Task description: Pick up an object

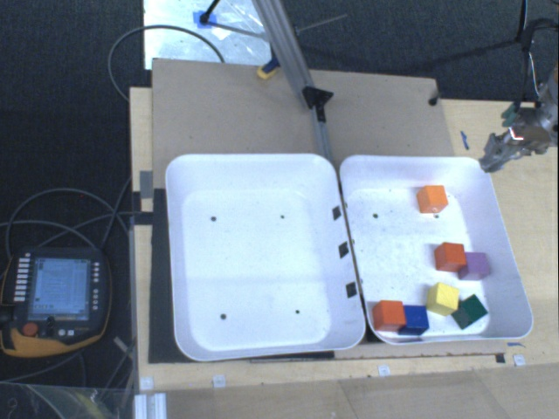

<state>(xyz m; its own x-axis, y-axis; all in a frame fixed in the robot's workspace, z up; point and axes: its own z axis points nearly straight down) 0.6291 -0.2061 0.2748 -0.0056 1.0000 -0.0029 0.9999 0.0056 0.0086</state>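
The right bin [498, 225] holds several small blocks. An orange block [431, 199] lies near its far side. A red-orange block [450, 256] touches a purple block [475, 265] at mid right. Along the near wall lie another orange block [389, 313], a blue block [416, 319], a yellow block [443, 298] and a dark green block [471, 311]. My gripper [500, 151] hangs at the view's right edge, just beyond the right bin's far right corner, with nothing seen between its fingers.
The left bin [253, 251] stands beside the right one, with black clips along the shared wall. A grey pole [288, 46] slants over the brown board behind the bins. A teach pendant [54, 299] with cables lies on the floor at the left.
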